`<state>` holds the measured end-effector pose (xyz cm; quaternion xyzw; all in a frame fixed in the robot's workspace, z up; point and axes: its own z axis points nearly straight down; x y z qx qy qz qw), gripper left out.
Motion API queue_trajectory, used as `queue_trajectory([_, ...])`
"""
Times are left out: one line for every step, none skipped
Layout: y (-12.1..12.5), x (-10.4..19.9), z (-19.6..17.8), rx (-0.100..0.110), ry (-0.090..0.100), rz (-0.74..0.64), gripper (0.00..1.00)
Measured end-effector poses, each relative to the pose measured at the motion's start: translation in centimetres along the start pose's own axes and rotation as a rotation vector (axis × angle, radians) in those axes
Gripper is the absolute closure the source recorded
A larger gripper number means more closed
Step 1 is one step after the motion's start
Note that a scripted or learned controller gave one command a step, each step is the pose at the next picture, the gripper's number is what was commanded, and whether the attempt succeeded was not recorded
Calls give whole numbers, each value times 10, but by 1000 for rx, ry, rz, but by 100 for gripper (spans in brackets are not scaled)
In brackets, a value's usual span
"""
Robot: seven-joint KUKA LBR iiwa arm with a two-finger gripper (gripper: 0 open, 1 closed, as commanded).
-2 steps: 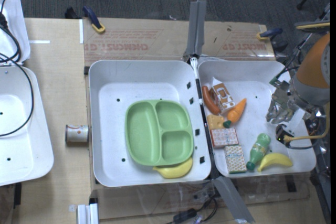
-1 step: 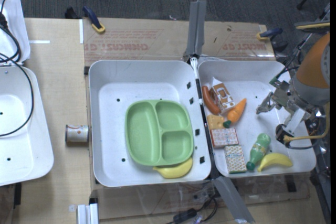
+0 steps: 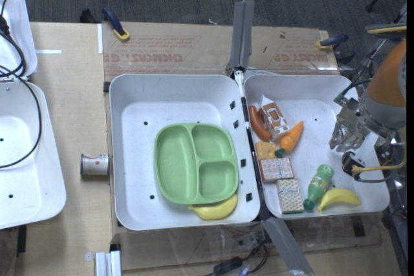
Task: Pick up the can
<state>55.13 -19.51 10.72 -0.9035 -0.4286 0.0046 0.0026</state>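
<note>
Near edge: banana (image 3: 215, 209) beside green tray (image 3: 196, 162) in left bin (image 3: 123, 139); can (image 3: 94, 165) lies on bench just outside that bin's left wall; gripper (image 3: 345, 137) over right bin (image 3: 323, 92), finger state indiscernible, nothing visibly held.

The arm (image 3: 387, 84) is grey with an orange band, ending in a metallic grey tool (image 3: 345, 134), with black cables looping beside it.
</note>
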Motion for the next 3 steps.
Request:
queue_trajectory([0, 0, 0, 0, 0, 0, 0])
queue_trajectory([23, 12, 14, -2, 9, 308, 0])
queue_trajectory([70, 22, -51, -5, 5, 656, 0])
